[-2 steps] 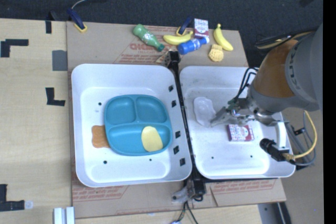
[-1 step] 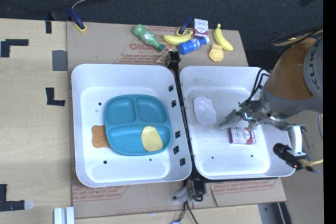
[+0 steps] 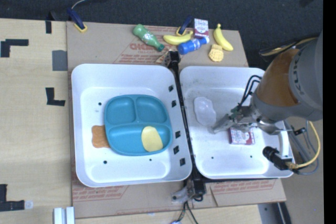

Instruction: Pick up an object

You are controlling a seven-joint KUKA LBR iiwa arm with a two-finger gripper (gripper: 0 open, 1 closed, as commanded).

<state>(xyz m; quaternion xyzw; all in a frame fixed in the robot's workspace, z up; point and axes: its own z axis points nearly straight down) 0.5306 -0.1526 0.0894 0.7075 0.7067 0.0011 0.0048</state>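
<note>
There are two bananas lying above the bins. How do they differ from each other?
The left banana lies nearly flat across the view, curved like a smile; the right banana runs on a slant, its tip pointing up and left. The left banana touches a blue bottle and sits beside a green bottle; the right banana lies next to a yellow corn piece. Both are yellow and rest on the cardboard, outside the bins.

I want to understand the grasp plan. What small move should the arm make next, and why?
Probably lower the gripper a little onto the red-and-white packet, since it sits just beside the packet in the right bin, with nothing seen between its fingers.
</note>
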